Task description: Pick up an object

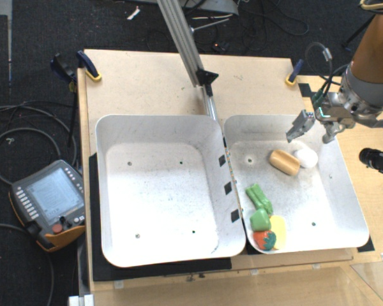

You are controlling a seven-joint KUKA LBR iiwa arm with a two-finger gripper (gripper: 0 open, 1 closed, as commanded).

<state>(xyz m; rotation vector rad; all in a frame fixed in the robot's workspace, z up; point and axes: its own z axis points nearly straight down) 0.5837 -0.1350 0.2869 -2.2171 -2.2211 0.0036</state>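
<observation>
Gripper (316, 128), jaws spread wide and empty, was poised above white ball (304, 156) touching wooden cylinder (285, 162); either could be nudged aside.

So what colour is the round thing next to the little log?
White. The round object touching the tan cylinder shows plainly in the camera view.

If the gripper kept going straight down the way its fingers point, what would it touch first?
Probably the white object just below the gripper, next to the tan cylinder in the right bin. Depth is unclear, so this is a guess.
</observation>
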